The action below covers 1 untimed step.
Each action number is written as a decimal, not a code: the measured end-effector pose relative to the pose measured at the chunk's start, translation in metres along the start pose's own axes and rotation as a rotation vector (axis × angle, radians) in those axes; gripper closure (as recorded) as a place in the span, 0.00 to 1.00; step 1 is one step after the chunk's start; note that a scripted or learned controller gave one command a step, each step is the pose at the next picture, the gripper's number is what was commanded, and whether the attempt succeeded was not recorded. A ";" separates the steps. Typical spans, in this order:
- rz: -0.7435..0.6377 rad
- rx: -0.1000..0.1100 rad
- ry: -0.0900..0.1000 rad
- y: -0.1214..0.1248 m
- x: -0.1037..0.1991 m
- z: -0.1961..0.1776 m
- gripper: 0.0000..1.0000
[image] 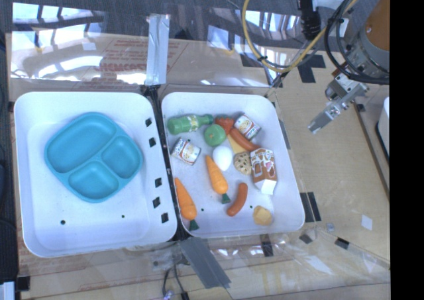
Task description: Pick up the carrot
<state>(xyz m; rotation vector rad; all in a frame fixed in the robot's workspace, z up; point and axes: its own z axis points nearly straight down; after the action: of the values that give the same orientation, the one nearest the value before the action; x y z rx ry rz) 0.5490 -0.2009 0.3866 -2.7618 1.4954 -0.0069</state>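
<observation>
The arm enters from the upper right, its grey body and orange band partly cut by the frame edge, with black and yellow cables looping above it. The gripper hangs outside both bins, over the bare bench to the right of the right bin, tilted down and to the left. Nothing is between its fingers; whether they stand wide or narrow cannot be told at this angle.

Two carrots lie in the right bin, both well to the lower left of the gripper. The centre carrot lies just below a white egg. The wall carrot lies farther left still, against the bin's left wall, green end toward the near rim.

Between the gripper and the carrots sit a red-and-white carton, a cookie and a small can. A second can, a green bottle, a green round fruit and a sausage lie nearby. Labels on the cans and carton are too small to read.

The left bin, farthest from the gripper, holds a blue divided tray. The cardboard behind it carries red print, possibly a brand name, not legible.
</observation>
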 end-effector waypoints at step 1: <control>-0.282 -0.004 -0.011 0.046 -0.062 0.108 1.00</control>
<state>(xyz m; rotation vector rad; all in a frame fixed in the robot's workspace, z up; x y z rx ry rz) 0.4767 -0.1745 0.2781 -2.9437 1.0923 0.0113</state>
